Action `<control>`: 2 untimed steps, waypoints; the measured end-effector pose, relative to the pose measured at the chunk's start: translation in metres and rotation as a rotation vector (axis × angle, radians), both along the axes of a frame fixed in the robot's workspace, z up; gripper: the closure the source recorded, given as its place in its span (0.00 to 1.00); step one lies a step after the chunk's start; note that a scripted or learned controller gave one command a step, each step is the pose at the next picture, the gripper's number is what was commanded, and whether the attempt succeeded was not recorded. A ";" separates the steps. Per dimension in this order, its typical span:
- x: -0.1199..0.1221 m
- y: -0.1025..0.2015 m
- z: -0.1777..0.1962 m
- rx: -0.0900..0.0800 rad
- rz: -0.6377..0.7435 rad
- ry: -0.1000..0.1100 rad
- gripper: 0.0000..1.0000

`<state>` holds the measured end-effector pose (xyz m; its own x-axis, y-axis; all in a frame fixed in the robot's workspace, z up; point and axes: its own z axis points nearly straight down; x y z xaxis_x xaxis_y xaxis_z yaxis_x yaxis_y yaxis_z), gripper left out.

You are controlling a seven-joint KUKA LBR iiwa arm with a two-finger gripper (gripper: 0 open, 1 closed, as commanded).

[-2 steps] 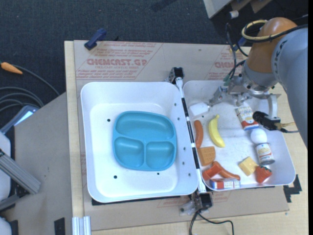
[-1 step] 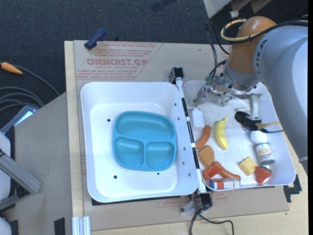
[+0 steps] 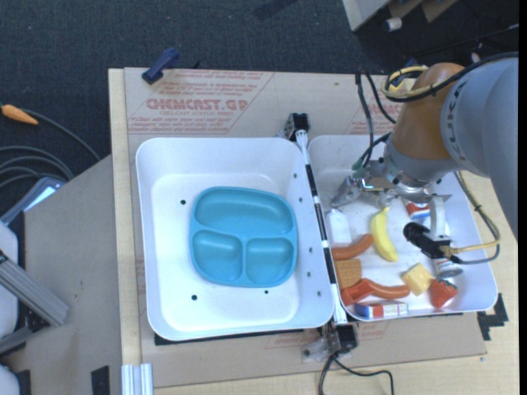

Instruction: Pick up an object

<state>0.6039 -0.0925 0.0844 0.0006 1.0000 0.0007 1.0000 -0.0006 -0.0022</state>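
Brown worktop (image 3: 206,105) with red "CHEMCAST" lettering. Blue clamp (image 3: 160,66) at its back left corner. Orange object (image 3: 18,114) and dark cables (image 3: 33,159) on grey carpet at left.

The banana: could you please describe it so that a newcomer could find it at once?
Look at the right white bin, under the grey arm. Among the toy food there, the banana lies near the middle, just right of an orange sausage. It is the one bright yellow, curved piece; the yellow block nearby is short and chunky.
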 end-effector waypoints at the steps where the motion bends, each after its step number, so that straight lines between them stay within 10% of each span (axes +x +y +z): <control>1: -0.030 -0.019 0.000 0.000 0.000 0.000 0.00; 2: -0.039 -0.025 0.000 0.000 0.000 0.000 0.00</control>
